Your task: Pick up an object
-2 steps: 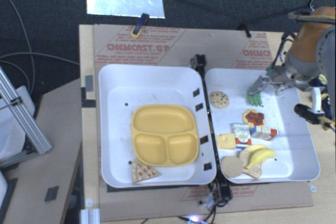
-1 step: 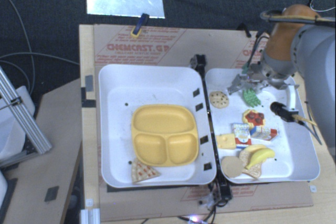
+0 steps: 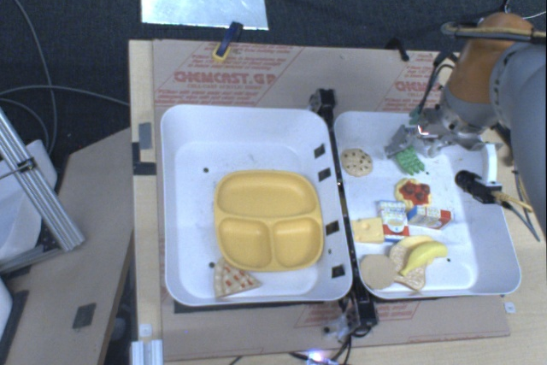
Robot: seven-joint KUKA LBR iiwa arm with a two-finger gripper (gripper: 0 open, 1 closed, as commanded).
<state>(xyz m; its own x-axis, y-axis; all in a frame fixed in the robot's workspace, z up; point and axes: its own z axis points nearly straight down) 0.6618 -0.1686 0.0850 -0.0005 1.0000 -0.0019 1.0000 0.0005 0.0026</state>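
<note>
Two shallow white bins sit side by side on the counter [image 3: 256, 64]. Well to the left of the jaws, the left bin [image 3: 184, 184] holds a yellow divided tray [image 3: 268, 218], with a pizza slice toy [image 3: 232, 279] just below it near the bin's front edge. The right bin [image 3: 487, 261] carries the small play-food pieces: a cookie [image 3: 356, 161] lies left of the jaws and a little below; a green ridged piece [image 3: 410, 160] sits directly beneath the jaws, seemingly touching them. Below that come a red-topped round piece [image 3: 414, 191], a small printed carton [image 3: 393, 216], a cheese block [image 3: 369, 230], then a banana [image 3: 425, 254] and a tan disc [image 3: 377, 271] toward the bin's front, all well below the jaws. The gripper [image 3: 408, 138] hangs low over the bin's upper part, the grey arm [image 3: 517, 90] reaching in from the right with its orange band [image 3: 479, 64] above the wrist. Whether the jaws are apart or together cannot be told.
</note>
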